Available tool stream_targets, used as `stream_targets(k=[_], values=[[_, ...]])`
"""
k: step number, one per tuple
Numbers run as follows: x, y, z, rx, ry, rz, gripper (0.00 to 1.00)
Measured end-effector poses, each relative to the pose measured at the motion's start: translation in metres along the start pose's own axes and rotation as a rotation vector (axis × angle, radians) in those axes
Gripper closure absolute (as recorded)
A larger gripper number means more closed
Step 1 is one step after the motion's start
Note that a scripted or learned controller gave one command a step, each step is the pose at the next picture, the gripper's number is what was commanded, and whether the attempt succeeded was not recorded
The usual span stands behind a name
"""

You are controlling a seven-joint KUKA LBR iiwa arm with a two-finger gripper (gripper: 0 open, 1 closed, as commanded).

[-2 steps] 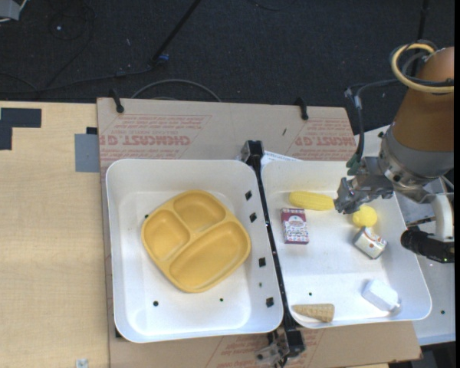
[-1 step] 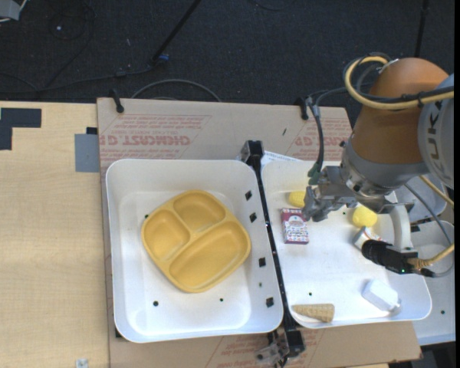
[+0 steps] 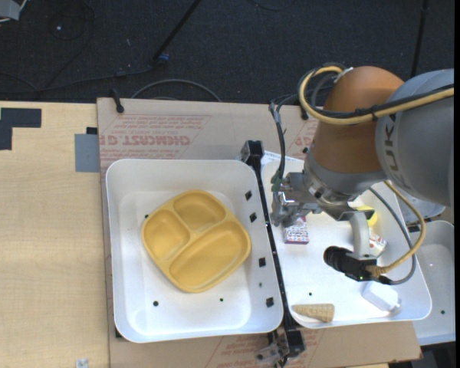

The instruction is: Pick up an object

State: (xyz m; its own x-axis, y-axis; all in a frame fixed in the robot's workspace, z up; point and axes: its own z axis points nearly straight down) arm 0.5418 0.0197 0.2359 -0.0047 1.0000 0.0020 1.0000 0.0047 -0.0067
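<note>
Nearest, at six o'clock in the right-hand shallow white bin [image 3: 322,278], a tan wedge-shaped piece [image 3: 314,311] lies against the rim, with a small pale translucent lump [image 3: 382,297] at four o'clock. Further in, toward ten o'clock of that bin, lies a small flat pink-and-white patterned packet [image 3: 296,234], the likeliest thing to pick. It looks light, thin and a little slick, apt to slide or buckle, so it is best pinched across its short width from straight above. The arm's metal gripper [image 3: 286,208] hangs close at the packet's eleven o'clock; whether it is open or closed cannot be told, and nothing shows in its hold. The left-hand white bin [image 3: 130,297] carries a yellow three-compartment plastic plate [image 3: 196,240] at its centre. Both bins rest on printed brown cardboard [image 3: 153,133] over a pale wooden bench [image 3: 38,244]. Beyond, at twelve o'clock, is dark floor [image 3: 100,37] with trailing cables.
</note>
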Motion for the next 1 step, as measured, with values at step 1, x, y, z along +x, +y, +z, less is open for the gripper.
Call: stream_targets(k=[1], values=[[0.0505, 0.0053, 0.0110, -0.001, -0.001, 0.000, 1.00]])
